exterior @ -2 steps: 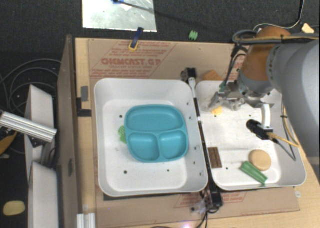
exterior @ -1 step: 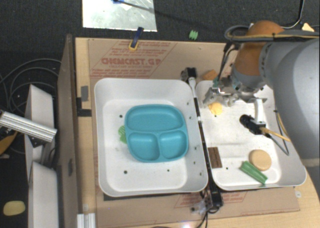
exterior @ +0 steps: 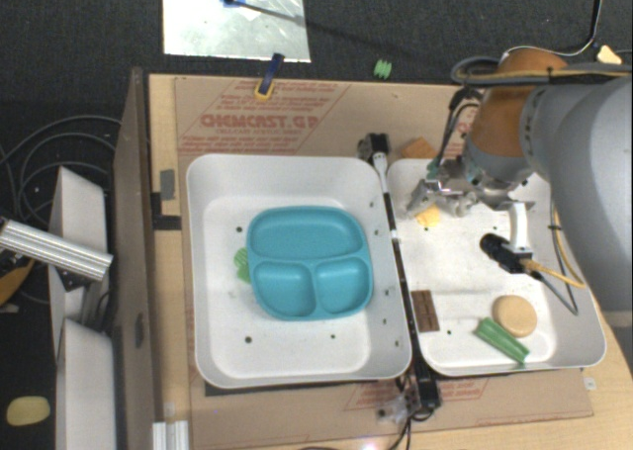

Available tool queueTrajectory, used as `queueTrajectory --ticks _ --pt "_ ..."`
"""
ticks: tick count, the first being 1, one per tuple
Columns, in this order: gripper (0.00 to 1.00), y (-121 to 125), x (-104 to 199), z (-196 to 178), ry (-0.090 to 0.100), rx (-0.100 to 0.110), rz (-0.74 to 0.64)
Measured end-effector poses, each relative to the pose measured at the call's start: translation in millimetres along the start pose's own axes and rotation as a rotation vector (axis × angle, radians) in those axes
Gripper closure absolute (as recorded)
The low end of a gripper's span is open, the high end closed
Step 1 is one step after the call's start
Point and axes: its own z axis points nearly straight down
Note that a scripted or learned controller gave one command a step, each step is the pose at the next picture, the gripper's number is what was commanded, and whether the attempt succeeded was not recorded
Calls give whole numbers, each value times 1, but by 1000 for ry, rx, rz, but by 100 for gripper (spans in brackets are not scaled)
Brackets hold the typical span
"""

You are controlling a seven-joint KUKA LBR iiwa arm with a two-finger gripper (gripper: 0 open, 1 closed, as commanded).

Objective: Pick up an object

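The gripper (exterior: 442, 193) hangs low over the right bin (exterior: 457, 275), at about 11 o'clock on the bin's floor. The grey arm (exterior: 586, 176) comes in from 3 o'clock, and its orange band (exterior: 495, 124) sits over the bin's far rim. Whether the gripper is spread or pressed together cannot be told, and nothing can be seen pinched in it.

A small yellow piece (exterior: 427, 217) lies on the floor just beside the gripper, toward 7 o'clock from it. It is too close to judge whether they touch.

A tan disc (exterior: 515, 315) rests at 5 o'clock in the same bin. A green stick (exterior: 502, 339) lies slantwise at its 7 o'clock side, touching it or nearly so. A brown strip (exterior: 424, 312) lies along the wall at 8 o'clock.

In the left bin (exterior: 220, 339), a blue tray (exterior: 309, 260) with three compartments sits near the middle. A green bit (exterior: 241, 263) peeks out at the tray's 9 o'clock edge.
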Motion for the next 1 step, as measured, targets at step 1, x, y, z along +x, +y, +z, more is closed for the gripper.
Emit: queueTrajectory --ticks 1 --pt "0 21 4 -1 1 -4 -5"
